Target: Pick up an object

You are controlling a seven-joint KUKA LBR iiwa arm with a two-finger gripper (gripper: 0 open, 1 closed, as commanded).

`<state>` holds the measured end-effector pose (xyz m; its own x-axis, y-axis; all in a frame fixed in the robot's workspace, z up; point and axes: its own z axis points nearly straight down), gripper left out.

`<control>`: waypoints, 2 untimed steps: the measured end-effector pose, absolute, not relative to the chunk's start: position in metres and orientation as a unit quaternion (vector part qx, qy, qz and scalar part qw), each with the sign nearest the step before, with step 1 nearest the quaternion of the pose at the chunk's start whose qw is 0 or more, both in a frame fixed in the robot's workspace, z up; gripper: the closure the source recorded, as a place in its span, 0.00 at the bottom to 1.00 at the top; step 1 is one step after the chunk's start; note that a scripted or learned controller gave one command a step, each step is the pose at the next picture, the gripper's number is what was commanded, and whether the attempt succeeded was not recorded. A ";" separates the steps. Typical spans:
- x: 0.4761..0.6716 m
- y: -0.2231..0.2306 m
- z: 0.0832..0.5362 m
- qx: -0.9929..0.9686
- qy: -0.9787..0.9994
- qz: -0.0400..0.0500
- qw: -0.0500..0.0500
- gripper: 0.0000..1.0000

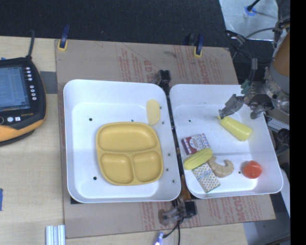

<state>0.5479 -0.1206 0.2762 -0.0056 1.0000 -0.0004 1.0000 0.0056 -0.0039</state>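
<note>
My gripper (243, 107) hangs over the back right of the right bin (194, 98), its two dark fingers spread apart with nothing between them. Just below it lies a yellow cylinder-shaped block (236, 128). Nearer the front of that bin lie a corn cob (197, 158), a red-and-white packet (194, 142), a patterned packet (206, 177), a tan curved piece (223, 168) and a red tomato (252, 169).
The left bin (79, 106) holds a yellow divided tray (128, 153) and a small pale yellow piece (153, 111) near its right wall. A tablet pendant (13, 98) lies at the far left of the bench. Blue-yellow clamps (198, 45) stand at the back.
</note>
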 end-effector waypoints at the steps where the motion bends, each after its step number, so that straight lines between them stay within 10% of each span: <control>1: 0.553 -0.182 0.194 -0.706 -0.709 0.003 0.001 0.00; 2: 0.603 -0.211 0.107 -0.705 -0.710 0.002 0.001 0.00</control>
<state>0.6030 -0.2106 0.1074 -0.0069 1.0000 -0.0022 1.0000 0.0069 -0.0045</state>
